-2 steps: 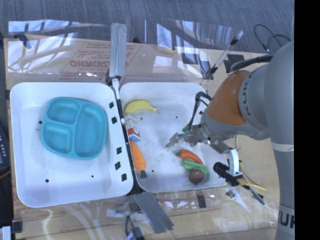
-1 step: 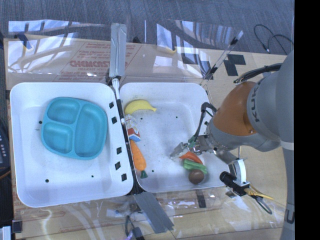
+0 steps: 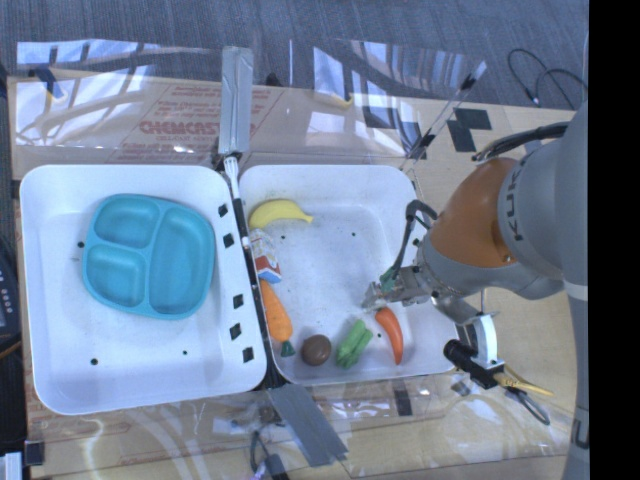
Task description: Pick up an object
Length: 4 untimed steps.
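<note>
the wooden bench (image 3: 150, 133), covered by a clear plastic sheet (image 3: 400, 98), carries two shallow white plastic bins side by side. the right bin (image 3: 330, 183) lies under the gripper (image 3: 392, 290); the left bin (image 3: 50, 298) sits well away across the divide, touching its neighbour. grey tape strips (image 3: 305, 423) lie near the gripper.
</note>
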Available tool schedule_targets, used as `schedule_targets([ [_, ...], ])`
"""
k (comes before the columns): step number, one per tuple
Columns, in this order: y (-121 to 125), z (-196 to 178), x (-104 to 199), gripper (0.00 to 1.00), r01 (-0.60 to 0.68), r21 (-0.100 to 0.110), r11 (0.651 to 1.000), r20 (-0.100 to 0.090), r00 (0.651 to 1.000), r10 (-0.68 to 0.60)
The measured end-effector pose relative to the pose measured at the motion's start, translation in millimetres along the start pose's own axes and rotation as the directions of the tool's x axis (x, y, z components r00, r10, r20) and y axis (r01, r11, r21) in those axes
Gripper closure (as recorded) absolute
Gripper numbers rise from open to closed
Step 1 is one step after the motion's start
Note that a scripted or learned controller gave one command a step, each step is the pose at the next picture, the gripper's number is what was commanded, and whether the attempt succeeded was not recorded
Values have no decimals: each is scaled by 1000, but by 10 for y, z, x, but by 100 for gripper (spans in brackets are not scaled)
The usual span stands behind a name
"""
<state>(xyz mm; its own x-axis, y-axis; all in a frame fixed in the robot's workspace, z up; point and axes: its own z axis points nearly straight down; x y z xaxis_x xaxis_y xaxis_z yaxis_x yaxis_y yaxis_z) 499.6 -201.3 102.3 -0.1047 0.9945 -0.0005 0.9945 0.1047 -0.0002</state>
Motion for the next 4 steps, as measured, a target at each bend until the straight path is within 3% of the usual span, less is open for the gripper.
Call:
schedule_targets([
  [1,0,0,0,0,0,0,1000,0,1000,0],
  [3,-100,92,-68,0,-21,0,1000,-1,1000,21],
  [4,-91,-8,-72,100,-19,0,1000,0,1000,19],
])
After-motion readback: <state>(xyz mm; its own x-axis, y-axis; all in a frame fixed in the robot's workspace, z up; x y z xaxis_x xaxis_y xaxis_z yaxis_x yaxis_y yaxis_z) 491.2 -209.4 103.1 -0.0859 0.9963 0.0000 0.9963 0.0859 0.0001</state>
